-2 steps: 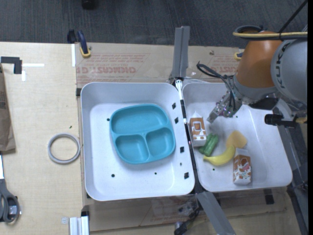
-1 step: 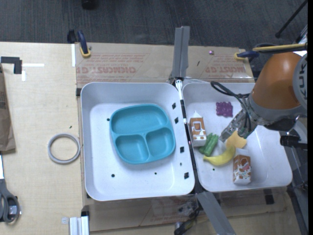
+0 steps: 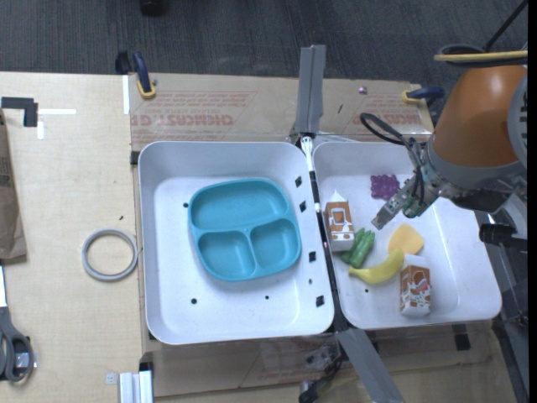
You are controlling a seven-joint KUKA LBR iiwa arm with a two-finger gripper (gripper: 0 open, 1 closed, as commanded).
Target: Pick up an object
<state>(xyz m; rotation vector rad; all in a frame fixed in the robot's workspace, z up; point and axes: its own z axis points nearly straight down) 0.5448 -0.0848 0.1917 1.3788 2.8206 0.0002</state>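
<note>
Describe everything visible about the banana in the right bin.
The banana is a small yellow curved piece, plastic-looking like toy food, lying flat on the floor of the right bin. Its left tip lies against the green vegetable; its right end meets the lower milk carton, and the yellow wedge sits just above it. The gripper hangs above, not touching it.

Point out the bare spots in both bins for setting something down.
Left bin: only narrow white margins around the blue divided tray. Right bin: bare floor along its far edge and right side. Its middle is crowded: two cartons, banana, green piece, purple grapes.
</note>
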